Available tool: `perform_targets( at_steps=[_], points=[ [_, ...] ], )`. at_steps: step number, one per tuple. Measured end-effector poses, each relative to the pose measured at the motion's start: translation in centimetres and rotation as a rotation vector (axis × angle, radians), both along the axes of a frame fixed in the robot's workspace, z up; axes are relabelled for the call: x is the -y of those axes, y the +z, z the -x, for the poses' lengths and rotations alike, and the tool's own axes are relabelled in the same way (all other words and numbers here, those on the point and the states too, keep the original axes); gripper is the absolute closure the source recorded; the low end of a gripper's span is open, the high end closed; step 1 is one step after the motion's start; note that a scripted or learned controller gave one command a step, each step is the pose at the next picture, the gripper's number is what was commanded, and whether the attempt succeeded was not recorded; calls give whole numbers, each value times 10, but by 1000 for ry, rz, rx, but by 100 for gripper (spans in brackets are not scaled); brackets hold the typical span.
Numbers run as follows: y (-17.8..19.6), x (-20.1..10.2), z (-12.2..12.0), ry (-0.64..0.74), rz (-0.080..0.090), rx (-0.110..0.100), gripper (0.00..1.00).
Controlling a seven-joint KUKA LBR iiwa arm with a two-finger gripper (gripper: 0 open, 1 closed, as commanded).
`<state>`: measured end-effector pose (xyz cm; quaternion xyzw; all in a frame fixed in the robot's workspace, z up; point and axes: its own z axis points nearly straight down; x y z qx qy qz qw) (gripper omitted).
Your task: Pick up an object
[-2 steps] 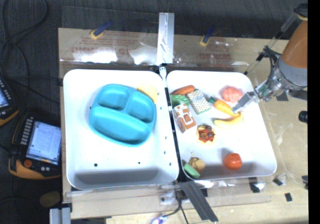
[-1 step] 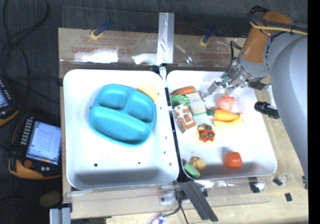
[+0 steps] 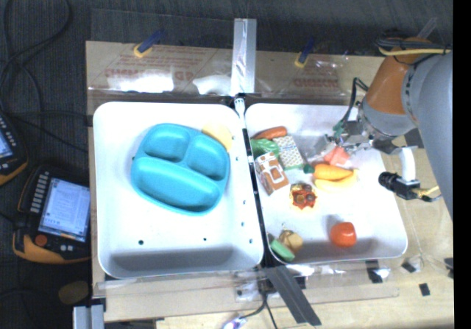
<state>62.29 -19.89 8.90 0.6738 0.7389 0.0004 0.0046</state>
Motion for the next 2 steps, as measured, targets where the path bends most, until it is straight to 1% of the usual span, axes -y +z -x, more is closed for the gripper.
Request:
perform_targets(
  at_steps=[1,2],
  points=[
    [11,1,-1,1,6,1,100],
    [107,-55,26,-16,-4,-9,100]
  ],
)
